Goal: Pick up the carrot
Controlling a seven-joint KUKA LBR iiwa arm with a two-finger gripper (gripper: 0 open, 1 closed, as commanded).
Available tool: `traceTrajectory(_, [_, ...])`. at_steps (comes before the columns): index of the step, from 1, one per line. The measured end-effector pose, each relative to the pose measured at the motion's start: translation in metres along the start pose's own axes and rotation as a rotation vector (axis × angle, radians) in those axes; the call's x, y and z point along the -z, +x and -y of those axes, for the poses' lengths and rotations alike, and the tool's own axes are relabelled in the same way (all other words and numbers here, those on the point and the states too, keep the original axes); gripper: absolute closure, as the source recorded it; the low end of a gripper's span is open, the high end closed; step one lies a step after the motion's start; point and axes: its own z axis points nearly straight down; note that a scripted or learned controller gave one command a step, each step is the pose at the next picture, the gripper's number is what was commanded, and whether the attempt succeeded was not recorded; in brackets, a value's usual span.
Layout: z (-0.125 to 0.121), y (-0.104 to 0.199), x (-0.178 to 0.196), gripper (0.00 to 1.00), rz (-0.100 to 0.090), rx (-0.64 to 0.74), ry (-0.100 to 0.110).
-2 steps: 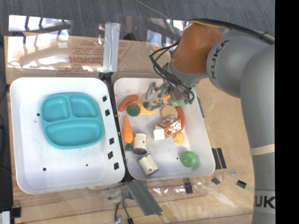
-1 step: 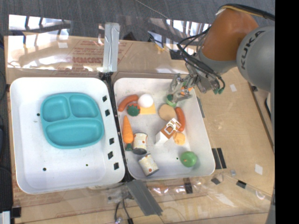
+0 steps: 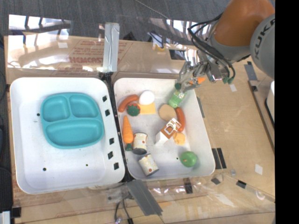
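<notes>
Though small, the orange carrot (image 3: 127, 129) lies lengthwise, green-tipped.

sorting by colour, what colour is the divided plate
Teal divided plate, clear in the camera view.

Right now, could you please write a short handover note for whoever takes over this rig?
Hand: over the back edge of the right bin, by a small green bottle; whether it is open or shut cannot be told.
Carrot: lying along the right bin's left wall, its green end toward the front, next to a can.
Left bin: holds a teal divided plate.
Done: nothing; the carrot is not picked.
Left: bring the hand across to the carrot, grasp and lift it.
</notes>
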Motion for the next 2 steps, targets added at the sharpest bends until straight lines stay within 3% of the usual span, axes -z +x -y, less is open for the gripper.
traceTrajectory(1, [-0.013, 0.064, -0.109, 1.00, -0.009, 0.298, -0.007])
traceTrajectory(2, [-0.081, -0.014, -0.032, 1.00, 0.003, 0.402, -0.003])
